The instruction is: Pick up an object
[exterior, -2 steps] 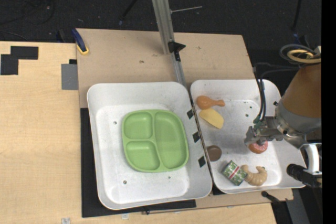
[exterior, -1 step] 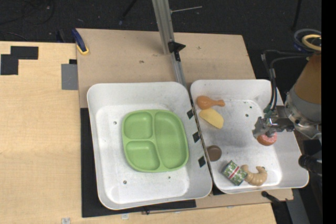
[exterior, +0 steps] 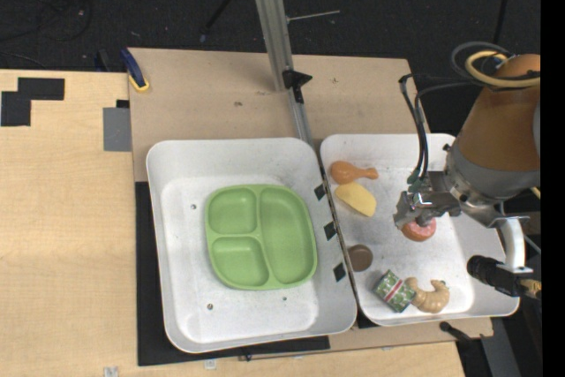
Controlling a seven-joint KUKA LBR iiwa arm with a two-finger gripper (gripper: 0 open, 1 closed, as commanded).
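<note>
Red object: round pinkish-red item (exterior: pixel 419 229) in right bin (exterior: pixel 446 287), mid-right area, directly under gripper (exterior: pixel 415 212); most likely pick target, my guess.
Gripper: metal head low over right bin, sits at the red object's far-left edge, partly covering it.
Jaw state: cannot tell, fingertips lost against the red object and the dark metal.
Key relation: red object lies just near-right of the jaws, touching or almost; contact not resolvable. Looks round, no clear long axis.
Hold: nothing seen clearly between fingers, so no grasp claimed.
Arm: grey body with orange band (exterior: pixel 503 124) enters from right, hides the right bin's far-right part.
Neighbours: yellow wedge (exterior: pixel 357 199) and orange drumstick shape (exterior: pixel 351 172) to the left, well apart from jaws; brown disc (exterior: pixel 359 258) near-left; green packet (exterior: pixel 390 290) and tan curled piece (exterior: pixel 430 297) at near edge.
Left bin: green divided plate (exterior: pixel 261 236) inside left bin (exterior: pixel 177 296), away from the arm.
Hidden: far side of red object under gripper; its identity unclear.
</note>
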